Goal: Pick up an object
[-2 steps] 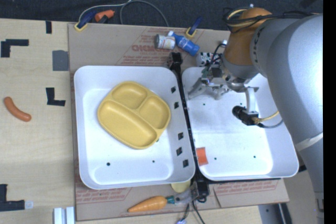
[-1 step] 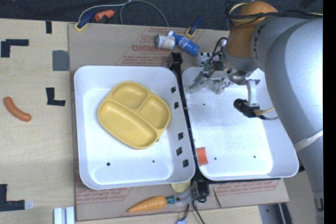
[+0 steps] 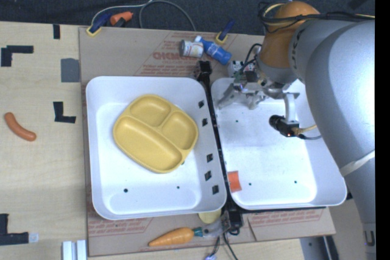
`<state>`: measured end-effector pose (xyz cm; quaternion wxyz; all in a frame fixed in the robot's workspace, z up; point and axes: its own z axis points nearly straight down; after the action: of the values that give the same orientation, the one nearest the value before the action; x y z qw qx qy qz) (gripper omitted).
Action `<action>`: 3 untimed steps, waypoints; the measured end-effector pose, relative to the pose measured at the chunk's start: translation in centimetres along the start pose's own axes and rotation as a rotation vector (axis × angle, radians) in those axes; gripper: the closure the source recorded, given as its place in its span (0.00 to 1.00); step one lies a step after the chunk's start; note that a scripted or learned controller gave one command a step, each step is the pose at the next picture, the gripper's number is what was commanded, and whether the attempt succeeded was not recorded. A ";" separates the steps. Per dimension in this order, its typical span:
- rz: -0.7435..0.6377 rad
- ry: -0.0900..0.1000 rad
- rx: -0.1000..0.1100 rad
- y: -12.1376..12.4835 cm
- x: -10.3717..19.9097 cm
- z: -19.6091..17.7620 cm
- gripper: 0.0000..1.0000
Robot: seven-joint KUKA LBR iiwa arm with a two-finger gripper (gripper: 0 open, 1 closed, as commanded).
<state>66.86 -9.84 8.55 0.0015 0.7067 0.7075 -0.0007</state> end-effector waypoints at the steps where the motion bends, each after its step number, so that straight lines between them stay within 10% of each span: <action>1: 0.000 0.001 -0.003 -4.0 -0.1 -0.1 0.00; 2: -0.001 0.003 -0.003 0.2 -1.9 0.0 0.00; 3: 0.000 0.000 -0.002 -1.9 -0.1 0.0 0.00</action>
<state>64.95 -9.90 8.60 0.0020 0.7066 0.7076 0.0000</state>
